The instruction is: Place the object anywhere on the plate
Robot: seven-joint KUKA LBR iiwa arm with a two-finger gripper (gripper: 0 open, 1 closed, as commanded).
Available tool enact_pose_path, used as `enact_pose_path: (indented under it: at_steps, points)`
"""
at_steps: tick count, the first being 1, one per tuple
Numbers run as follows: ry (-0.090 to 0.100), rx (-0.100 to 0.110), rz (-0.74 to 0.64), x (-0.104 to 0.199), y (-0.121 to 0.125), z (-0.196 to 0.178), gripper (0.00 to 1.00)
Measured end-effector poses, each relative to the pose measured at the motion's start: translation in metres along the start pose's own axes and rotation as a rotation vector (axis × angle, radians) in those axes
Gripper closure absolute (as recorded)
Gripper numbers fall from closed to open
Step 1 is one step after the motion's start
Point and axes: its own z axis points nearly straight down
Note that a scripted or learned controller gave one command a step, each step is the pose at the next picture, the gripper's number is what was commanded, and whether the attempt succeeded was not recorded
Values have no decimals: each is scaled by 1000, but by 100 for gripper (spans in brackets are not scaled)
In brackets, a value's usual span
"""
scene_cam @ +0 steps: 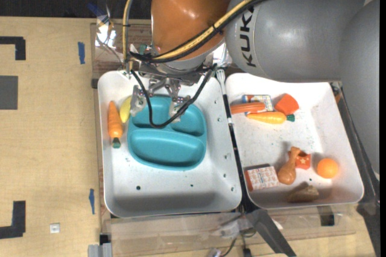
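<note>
The orange carrot-shaped toy [114, 120] lies just left of the teal divided plate [169, 150], off its rim, with a yellow piece [125, 110] at the plate's upper-left corner; I judge one of these to be the object, not yet placed. My claw [159, 102] hangs over the plate's far edge, spread wide, nothing between its tips. Shift left of the plate, centre over the toy's length, then close. My arm [301, 26] reaches in from right of the plate, wrist pointing down.
</note>
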Motion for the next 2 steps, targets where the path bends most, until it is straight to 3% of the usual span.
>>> enact_pose_path:
  at_steps: [1, 2]
  points:
    - [-10, 9, 4, -2, -2, -13, 100]
    - [-10, 7, 4, -2, -2, -13, 0]
